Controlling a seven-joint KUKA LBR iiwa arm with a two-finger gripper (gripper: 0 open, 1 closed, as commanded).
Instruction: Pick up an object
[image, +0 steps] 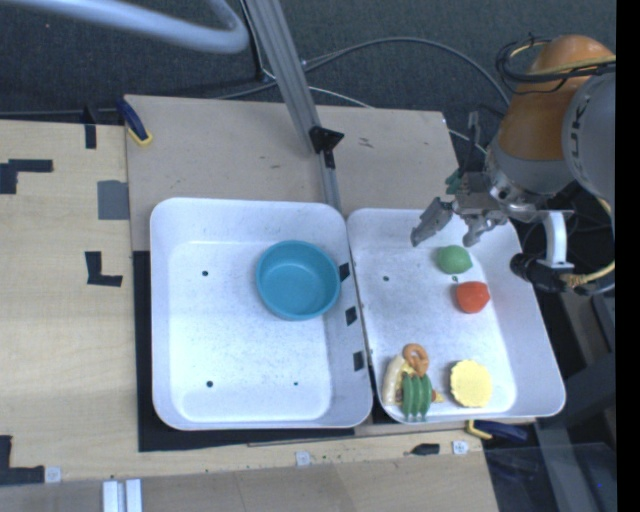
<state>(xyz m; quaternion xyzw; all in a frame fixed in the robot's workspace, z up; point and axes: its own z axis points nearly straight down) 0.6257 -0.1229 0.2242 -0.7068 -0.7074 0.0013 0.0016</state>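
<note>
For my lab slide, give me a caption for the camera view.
Open gripper hovers above a green object in the right bin; blue bowl in the left bin.

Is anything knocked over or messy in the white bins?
Nothing stands out. The blue bowl sits upright in the left bin. The right bin holds toy foods lying apart, and the open tool hovers above the green one.

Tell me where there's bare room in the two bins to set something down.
Left bin: bare floor all around the blue bowl, widest toward its near and left walls. Right bin: a bare strip on its left side, beside the divider. Crowded: its right side, where the hand, green ball, red ball, yellow piece and corn toy sit.
</note>
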